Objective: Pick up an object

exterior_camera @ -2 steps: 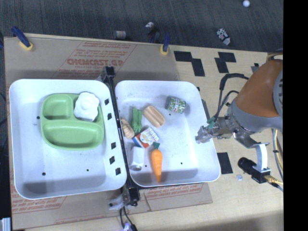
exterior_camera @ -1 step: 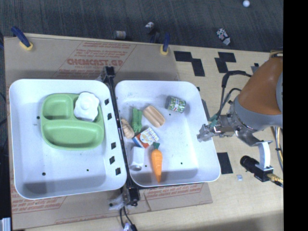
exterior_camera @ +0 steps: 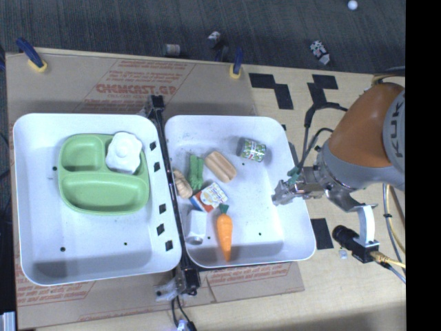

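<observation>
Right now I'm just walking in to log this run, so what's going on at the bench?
A grey and orange robot arm reaches in from the right, its hand hovering over the right side of the right bin. Nothing shows between its fingers. That bin holds toy food: a carrot, a bread roll, a small can, a green pod and a few small packets. The left bin holds a green divided plate with a white object in one compartment.

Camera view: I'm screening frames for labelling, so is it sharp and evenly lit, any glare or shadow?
Camera view: soft and low in detail; the gripper is blurred; light is even, mild glare on the left bin; faint shadow beside the carrot.
</observation>
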